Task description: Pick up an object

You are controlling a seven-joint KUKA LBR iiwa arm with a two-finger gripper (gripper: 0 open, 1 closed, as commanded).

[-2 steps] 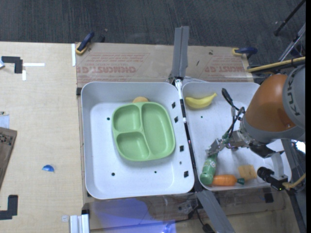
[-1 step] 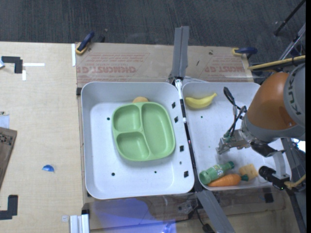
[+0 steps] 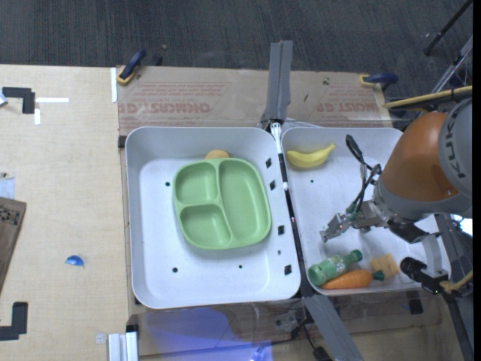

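In the right bin (image 3: 391, 138) a yellow banana (image 3: 310, 156) lies by the far left corner. Along the near wall lie a green bottle (image 3: 334, 267), an orange carrot (image 3: 350, 279) and a small yellow block (image 3: 384, 265). A thin dark spoon-like utensil (image 3: 356, 152) rests toward the back. My gripper (image 3: 331, 229) hangs low over the bare middle of this bin, just above the green bottle and apart from it. It is open with nothing between its fingers.
The left bin (image 3: 150, 224) holds a green divided plate (image 3: 222, 201), with a small orange thing (image 3: 217, 155) peeking out behind it. A grey divider (image 3: 279, 89) rises between the bins at the back. The arm (image 3: 421, 164) covers the right bin's right side.
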